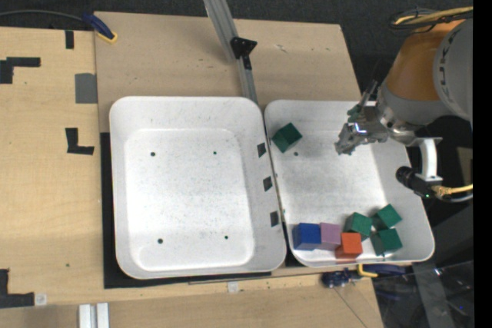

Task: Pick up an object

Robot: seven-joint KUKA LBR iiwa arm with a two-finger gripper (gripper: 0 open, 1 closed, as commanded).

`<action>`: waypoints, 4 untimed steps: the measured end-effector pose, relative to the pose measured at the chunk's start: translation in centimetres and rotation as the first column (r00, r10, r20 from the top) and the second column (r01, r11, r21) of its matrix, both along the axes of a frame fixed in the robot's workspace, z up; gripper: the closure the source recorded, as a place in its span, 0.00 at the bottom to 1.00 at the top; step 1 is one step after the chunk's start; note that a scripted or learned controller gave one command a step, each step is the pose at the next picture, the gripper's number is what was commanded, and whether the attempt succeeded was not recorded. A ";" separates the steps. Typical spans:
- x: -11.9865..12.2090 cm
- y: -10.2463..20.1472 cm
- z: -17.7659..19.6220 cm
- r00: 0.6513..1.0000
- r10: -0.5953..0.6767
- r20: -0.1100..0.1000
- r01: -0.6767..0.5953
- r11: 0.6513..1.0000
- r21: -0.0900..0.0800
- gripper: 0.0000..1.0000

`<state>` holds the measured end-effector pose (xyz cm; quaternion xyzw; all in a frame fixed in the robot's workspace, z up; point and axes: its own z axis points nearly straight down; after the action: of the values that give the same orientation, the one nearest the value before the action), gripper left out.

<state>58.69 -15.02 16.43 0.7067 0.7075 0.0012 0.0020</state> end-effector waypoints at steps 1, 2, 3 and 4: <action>-0.3 -0.7 6.0 1.000 -0.001 0.001 0.001 1.000 -0.001 1.00; -0.3 -0.7 7.2 1.000 0.000 -0.004 0.000 1.000 0.001 1.00; -0.8 4.6 6.0 1.000 0.004 -0.007 -0.004 1.000 0.002 1.00; -2.2 9.6 5.1 1.000 0.004 -0.008 -0.004 1.000 0.003 1.00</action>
<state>56.49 -5.38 21.57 0.7051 0.7091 -0.0006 -0.0018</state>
